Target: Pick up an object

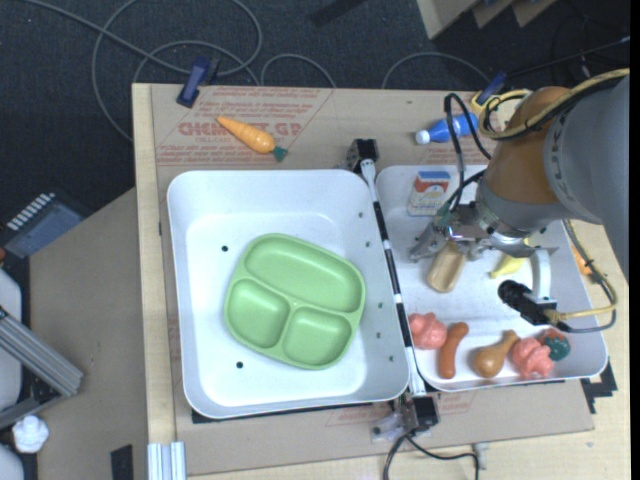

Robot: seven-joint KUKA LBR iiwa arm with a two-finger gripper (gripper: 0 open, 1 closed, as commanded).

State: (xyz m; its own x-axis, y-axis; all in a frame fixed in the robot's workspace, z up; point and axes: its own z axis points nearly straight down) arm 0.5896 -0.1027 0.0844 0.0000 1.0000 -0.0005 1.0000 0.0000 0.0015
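Note:
My gripper (452, 246) hangs low in the right bin (585, 353), near its left wall. Its fingers are spread apart, open, over the upper end of a tan bread roll (445, 270) that lies on the bin floor. The roll is not lifted. A small white carton (430, 191) stands at the bin's back left. A yellow piece (508, 265) lies just right of the gripper. Along the front lie a pink toy (427, 330), a sausage (453, 349), a chicken drumstick (494, 356) and a pink and green toy (541, 354).
The left bin (200, 268) holds a green divided plate (295, 300). A toy carrot (250, 134) and a blue and white bottle (446, 130) lie on the bench behind the bins. The arm's grey body covers the right bin's back right.

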